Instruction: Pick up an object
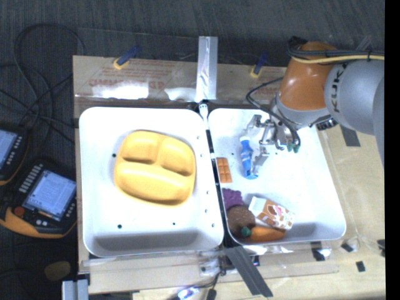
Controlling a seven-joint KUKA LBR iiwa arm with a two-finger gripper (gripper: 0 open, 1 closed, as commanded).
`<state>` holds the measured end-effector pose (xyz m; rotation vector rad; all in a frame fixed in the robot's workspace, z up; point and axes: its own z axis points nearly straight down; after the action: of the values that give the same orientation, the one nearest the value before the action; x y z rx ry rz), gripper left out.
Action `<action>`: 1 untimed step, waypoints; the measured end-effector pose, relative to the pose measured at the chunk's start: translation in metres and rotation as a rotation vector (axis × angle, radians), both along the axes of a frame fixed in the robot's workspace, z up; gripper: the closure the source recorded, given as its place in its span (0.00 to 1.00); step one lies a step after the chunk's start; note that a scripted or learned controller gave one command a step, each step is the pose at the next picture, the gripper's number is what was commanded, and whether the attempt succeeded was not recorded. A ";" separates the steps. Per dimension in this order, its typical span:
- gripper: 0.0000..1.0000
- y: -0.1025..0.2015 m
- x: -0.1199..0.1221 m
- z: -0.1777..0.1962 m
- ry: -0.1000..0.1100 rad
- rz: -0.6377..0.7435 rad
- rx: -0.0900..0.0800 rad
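Observation:
My gripper (pixel 267 141) hangs low in the right bin (pixel 312 186), near its back, with the fingers spread and nothing seen between them. A small blue object (pixel 248 158) lies on the bin floor just left of and below the fingertips, close to or touching one of them. In the bin's front left corner sit a purple grape bunch (pixel 232 197), a round brown piece (pixel 239 217), an orange carrot (pixel 265 234) and a white-and-orange packet (pixel 273 214). A small orange block (pixel 223 169) lies against the left wall.
The left bin (pixel 100 224) holds a large yellow divided plate (pixel 155 166). A ridge between the two bins runs down the middle. The arm's orange band (pixel 305 86) stands over the right bin's back edge. Handheld devices lie on the floor at far left.

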<state>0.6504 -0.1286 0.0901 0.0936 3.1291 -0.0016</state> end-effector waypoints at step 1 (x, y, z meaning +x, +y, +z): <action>0.00 -0.026 -0.044 0.034 0.009 0.007 0.002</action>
<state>0.6067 -0.1550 0.1244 0.0828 3.1381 0.0008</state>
